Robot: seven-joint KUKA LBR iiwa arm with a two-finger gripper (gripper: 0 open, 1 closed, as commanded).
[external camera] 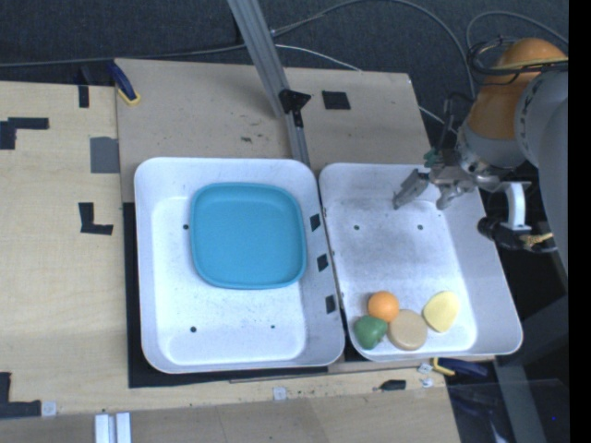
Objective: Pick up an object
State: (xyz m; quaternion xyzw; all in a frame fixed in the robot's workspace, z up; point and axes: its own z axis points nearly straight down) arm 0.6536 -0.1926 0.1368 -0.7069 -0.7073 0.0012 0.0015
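Four small objects cluster at the near end of the right bin [480,275]: an orange ball [382,305], a green piece [369,331], a tan round piece [407,331] and a yellow lemon-like piece [441,311]. My gripper [427,195] hangs over the far end of that bin, well away from the cluster. Its two fingers are spread apart and nothing sits between them.
The left bin [157,275] holds a square blue plate [247,234]. A slanted metal pole [273,72] rises behind the bins. Cables run across the dark floor at the back, and the arm's wrist [503,109] stands at the far right.
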